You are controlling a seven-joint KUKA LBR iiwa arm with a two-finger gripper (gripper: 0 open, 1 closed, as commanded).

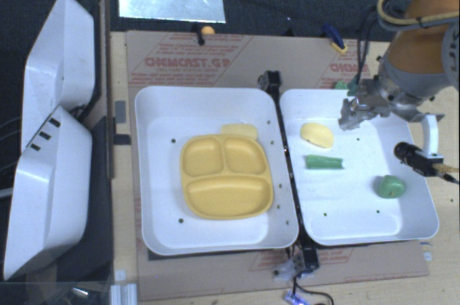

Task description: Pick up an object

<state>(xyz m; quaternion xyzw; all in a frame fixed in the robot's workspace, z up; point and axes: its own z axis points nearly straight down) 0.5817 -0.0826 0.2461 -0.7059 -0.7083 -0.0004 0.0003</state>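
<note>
The right bin (pixel 359 224) holds three loose things: a pale yellow lump (pixel 317 135) near its upper left, a green pod-shaped piece (pixel 323 162) just below that, and a round green object (pixel 390 186) toward the right. My gripper (pixel 351 117) hangs over the upper part of this bin, a short way right of and above the yellow lump and apart from it. I see nothing between its fingers. The orange-banded wrist (pixel 424 8) rises behind it at the top right.
The left bin (pixel 165 224) carries a yellow divided tray (pixel 226 176) and a small pale yellow piece (pixel 239 130) behind it. A black clamp (pixel 270 80) sits where the bins meet. A black and white fixture (pixel 422 152) overhangs the right bin's right rim.
</note>
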